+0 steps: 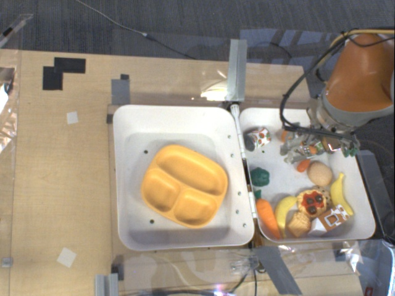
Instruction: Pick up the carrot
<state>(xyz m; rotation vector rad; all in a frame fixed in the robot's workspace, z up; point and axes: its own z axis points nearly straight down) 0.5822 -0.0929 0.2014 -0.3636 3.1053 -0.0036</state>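
The carrot is orange and lies along the left wall of the right bin, near its front corner. It rests beside a yellow lemon-like piece. My gripper hangs below the orange-banded wrist over the back middle of the right bin. It is well behind the carrot and to its right, and is not touching it. A small orange-red piece lies just in front of the gripper.
The right bin also holds a green piece, a white-and-red toy, a tan egg shape, a banana, a berry tart, a cracker and a small box. A yellow divided plate sits in the left bin.
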